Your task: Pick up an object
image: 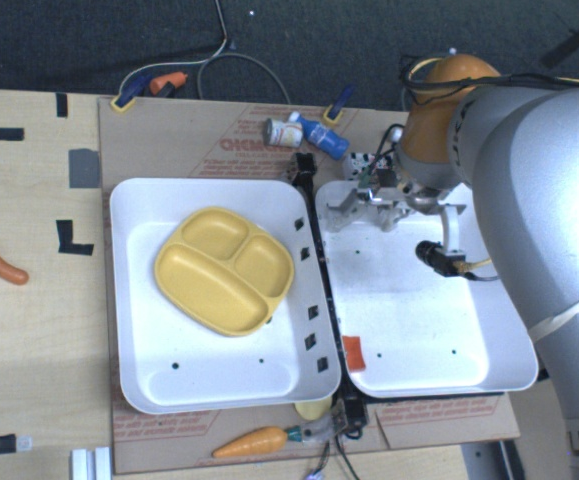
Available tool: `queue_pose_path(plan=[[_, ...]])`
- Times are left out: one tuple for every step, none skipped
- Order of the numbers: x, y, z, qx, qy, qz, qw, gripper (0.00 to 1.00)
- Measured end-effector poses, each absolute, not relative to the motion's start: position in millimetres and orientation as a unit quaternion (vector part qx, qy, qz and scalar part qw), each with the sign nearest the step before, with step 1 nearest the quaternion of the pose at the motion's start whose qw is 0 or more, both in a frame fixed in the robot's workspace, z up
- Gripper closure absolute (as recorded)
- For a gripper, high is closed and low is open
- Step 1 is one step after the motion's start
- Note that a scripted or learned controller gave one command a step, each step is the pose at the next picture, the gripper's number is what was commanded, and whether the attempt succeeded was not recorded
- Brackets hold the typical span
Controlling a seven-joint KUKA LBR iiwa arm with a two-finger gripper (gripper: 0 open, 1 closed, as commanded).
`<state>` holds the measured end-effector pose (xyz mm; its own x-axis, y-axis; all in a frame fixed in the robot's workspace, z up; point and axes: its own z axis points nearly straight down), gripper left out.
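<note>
arm (529, 168) reaching from right, wrist low over right bin (419, 368) far edge | end effector (384, 203) state: can't tell | pick target prob. yellow tray (224, 268), flat in left bin (139, 368), well apart from end effector

bench (29, 208), two bins (129, 298) (white), carrot (251, 442)

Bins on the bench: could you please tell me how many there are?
2: the left bin holds a yellow plate; the right bin lies beside it, under the arm.

Grey arm (529, 188) reaching in from right, orange band up top, wrist angled down
</note>
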<state>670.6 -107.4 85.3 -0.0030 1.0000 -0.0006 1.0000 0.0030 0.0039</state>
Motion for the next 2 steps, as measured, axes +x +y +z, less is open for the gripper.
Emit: queue_pose_path(plan=[[669.2,-107.0,95.6,0.706,0.708,0.0001,0.002,1.00],[669.1,-107.5,95.4,0.706,0.708,-0.0005,0.002,0.00]])
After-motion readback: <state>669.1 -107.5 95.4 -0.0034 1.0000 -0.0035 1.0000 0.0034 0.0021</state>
